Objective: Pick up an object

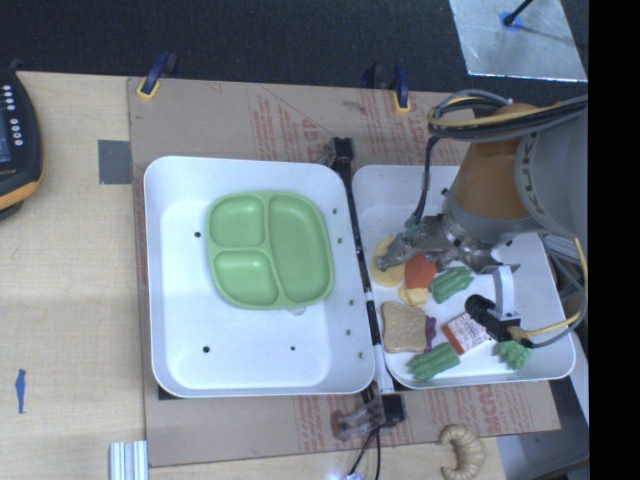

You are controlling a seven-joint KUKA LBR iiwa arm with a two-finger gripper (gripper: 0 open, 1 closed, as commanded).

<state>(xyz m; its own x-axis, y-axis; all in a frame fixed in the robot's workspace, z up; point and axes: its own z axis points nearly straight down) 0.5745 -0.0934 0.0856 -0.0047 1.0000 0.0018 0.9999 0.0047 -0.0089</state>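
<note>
Two white bins sat side by side on the table (80, 268), and the arm (500, 173) hung over the right bin (560, 363), its end effector (425, 243) down among the toy food at that bin's far-left part; whether it was clenched or released could not be told. Just under it lay a red piece (420, 270) on a yellow piece (388, 256). A green pickle-like toy (451, 283) lay just beside it on the side toward the arm. Nearer the camera from it were a slice of toast (403, 327), a small red-and-white packet (466, 332) and two green pieces (433, 362). Well to its left, the left bin (190, 358) held a green divided plate (270, 249).
</note>
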